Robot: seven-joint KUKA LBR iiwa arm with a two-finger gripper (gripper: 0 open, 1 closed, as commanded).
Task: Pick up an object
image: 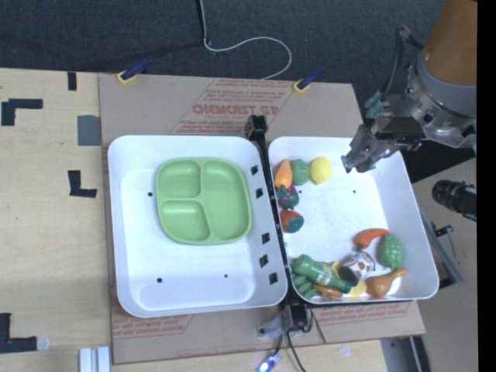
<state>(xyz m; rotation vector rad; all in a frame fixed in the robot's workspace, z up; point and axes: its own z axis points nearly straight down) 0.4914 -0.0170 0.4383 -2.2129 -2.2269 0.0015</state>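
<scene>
The dark two-finger hand [361, 158] hangs over the far right corner of the right-hand shallow white bin [412, 200], and from this slanted look down I cannot tell how far it is parted; nothing shows in its grip. The nearest candidate is the small round yellow toy fruit [320, 170], lying just beside the hand toward the divider between the bins and a touch nearer the camera, so the coming move looks like a short shift across and then down. Being round, it has no long axis to line up with, so any approach angle should serve. Just beyond it sits the orange carrot-shaped toy [283, 173], its length running roughly along the divider, with a small dark green and purple piece [287, 198] and a red and green piece [291, 221] below it along the same wall. The heap of toy food in the near corner, including a bumpy green toy vegetable [391, 249] and a green pepper-like piece [311, 270], is well apart from the hand. The grey arm with its orange band [456, 33] comes in from the right, wrist tilted so the hand slants down toward the bin floor. The left white bin [132, 208] holds a pale green divided plastic plate [204, 201], all on the cardboard-covered worktop [225, 103].
</scene>
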